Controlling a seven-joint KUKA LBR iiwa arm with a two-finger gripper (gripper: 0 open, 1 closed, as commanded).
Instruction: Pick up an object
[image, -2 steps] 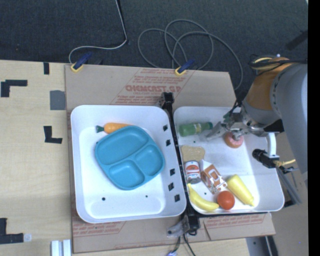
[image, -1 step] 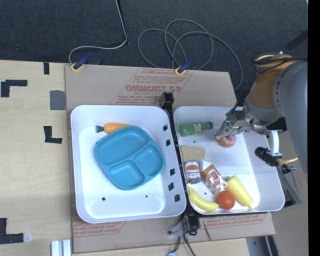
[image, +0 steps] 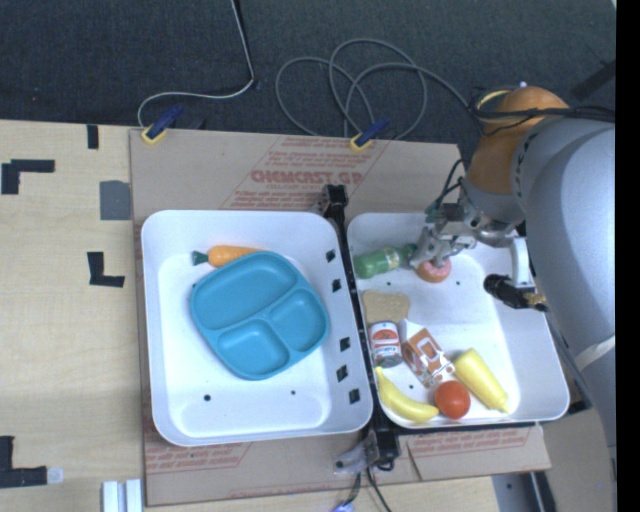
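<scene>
My gripper (image: 437, 250) hangs low over the back of the right bin (image: 520, 330), right above a small pink round object (image: 435, 270) that it partly hides. A green bottle (image: 379, 262) lies on its side just left of the gripper, its cap end close to it. Further forward in the same bin lie a tan slice (image: 386, 304), a small can (image: 385, 343), an orange carton (image: 425, 355), a banana (image: 404, 399), a red tomato (image: 453, 400) and a yellow fruit (image: 481, 378).
The left bin (image: 170, 300) holds a blue divided plate (image: 260, 312) with a carrot (image: 232, 255) behind it. A black clamp (image: 335, 200) sits where the two bins meet. Cables loop over the dark floor behind the bench.
</scene>
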